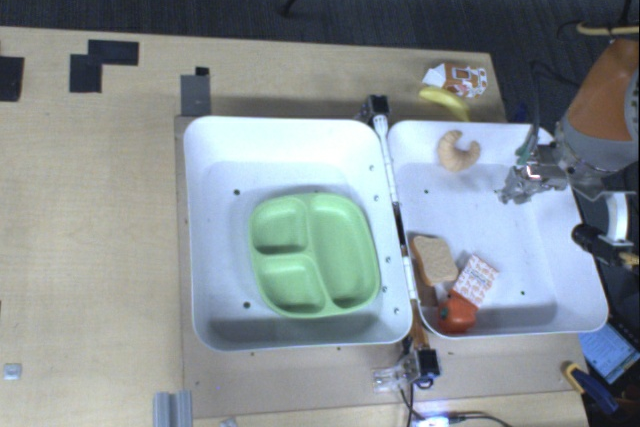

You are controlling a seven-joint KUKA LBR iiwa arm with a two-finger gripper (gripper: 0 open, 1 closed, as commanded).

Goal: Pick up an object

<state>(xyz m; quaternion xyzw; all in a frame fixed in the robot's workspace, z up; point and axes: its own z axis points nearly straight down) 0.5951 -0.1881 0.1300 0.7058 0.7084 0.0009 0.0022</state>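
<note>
1. We see four objects in the right bin [560, 310]: a croissant [458, 151] near the far wall, and at the near left corner a bread slice [434, 260], a red-and-white packet [475, 279] and a tomato [458, 314].
2. The packet lies just right of the bread; the tomato sits just in front of both, against the near wall.
3. The gripper [519, 187] hangs over the far right part of this bin, right of the croissant and apart from it. Nothing lies between its fingers; we cannot tell how far they are spread.
4. The grey arm [605, 120] with its orange band enters from the right.
5. The left bin [215, 215] holds a green divided tray [315, 253].
6. On the bench [90, 235] beyond the right bin lie a banana [441, 100] and a small packet [460, 78].
</note>
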